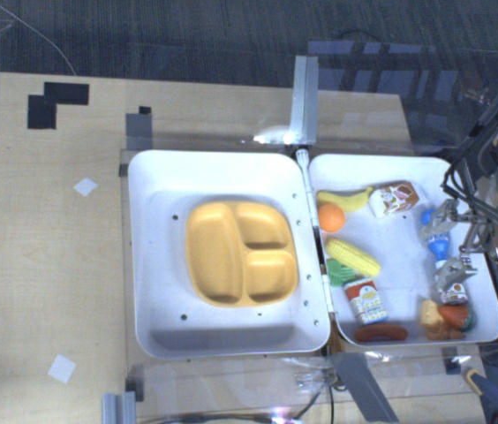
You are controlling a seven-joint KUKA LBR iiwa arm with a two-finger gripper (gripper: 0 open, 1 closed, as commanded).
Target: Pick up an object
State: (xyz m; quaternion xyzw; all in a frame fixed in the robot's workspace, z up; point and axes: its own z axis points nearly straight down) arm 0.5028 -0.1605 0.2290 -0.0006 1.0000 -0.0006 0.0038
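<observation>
— On the bench, what was the biggest thing?

— Two white bins side by side. The left bin held a yellow divided tray lying flat near its middle. The right bin held all the small toy food.

— And the arm?

— It reached in from the right, and its gripper hung over the right bin's right side, with a blue object just beside it. I couldn't tell whether the fingers stood apart or together, or whether anything sat between them.

— What lay in that bin?

— A corn cob left of centre, with something green touching its lower end. A banana ran along the far wall, an orange ball just below it, and a small carton at the banana's right end. A red-labelled can lay nearer the front, a red sausage by the front wall, and a yellow and red cluster in the front right corner.
</observation>
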